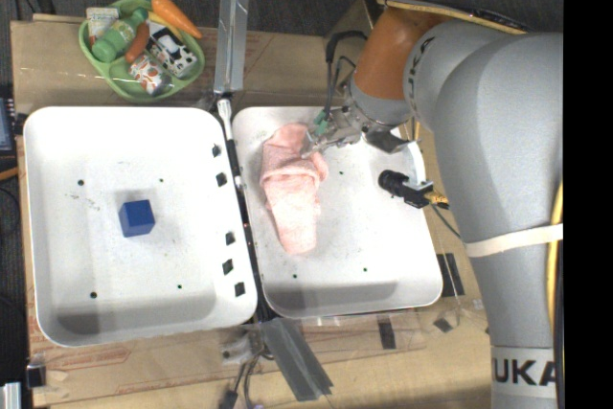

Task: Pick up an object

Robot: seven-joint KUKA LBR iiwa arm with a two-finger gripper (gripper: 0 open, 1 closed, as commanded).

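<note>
1. A pale pink cloth lies crumpled in the right bin, in its left half near the frame's middle; it is soft and folded, bunched at the top and tapering to a rounded lower end
2. The gripper sits at the cloth's upper right edge, touching the fabric; whether it is parted or closed cannot be told
3. A blue cube rests in the left bin, well apart from the cloth
4. A green bowl of toy food stands at upper left
</note>
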